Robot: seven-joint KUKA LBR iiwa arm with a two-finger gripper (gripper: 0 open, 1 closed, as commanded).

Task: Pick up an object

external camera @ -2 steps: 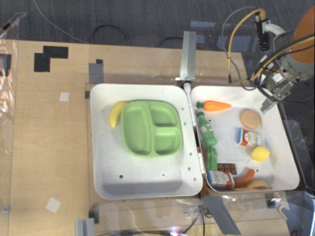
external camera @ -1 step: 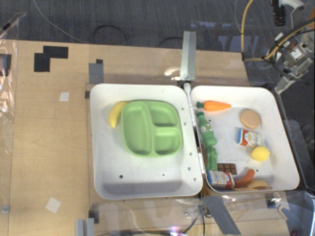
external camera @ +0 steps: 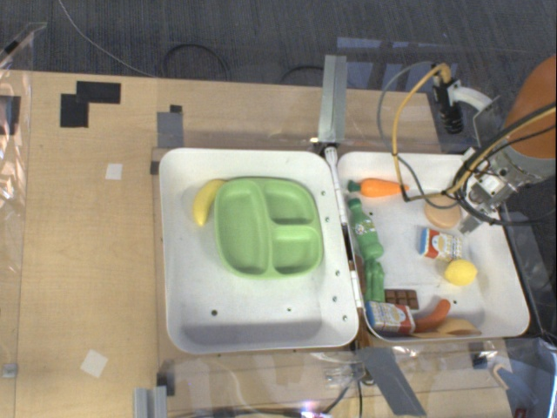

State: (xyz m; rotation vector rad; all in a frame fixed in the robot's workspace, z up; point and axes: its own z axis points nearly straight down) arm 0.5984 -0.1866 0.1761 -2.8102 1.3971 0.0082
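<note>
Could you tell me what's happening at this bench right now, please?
The robot arm reaches in from the right, with its gripper over the right bin, near a tan disc and a small carton. A lemon, carrot and green bottle lie there too. The left bin holds a green divided plate and a banana.

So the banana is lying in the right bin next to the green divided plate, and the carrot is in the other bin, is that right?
Not quite. In the camera view the banana lies in the left bin, tucked against the green divided plate. The rest holds: the carrot is in the other bin, the right bin.
</note>
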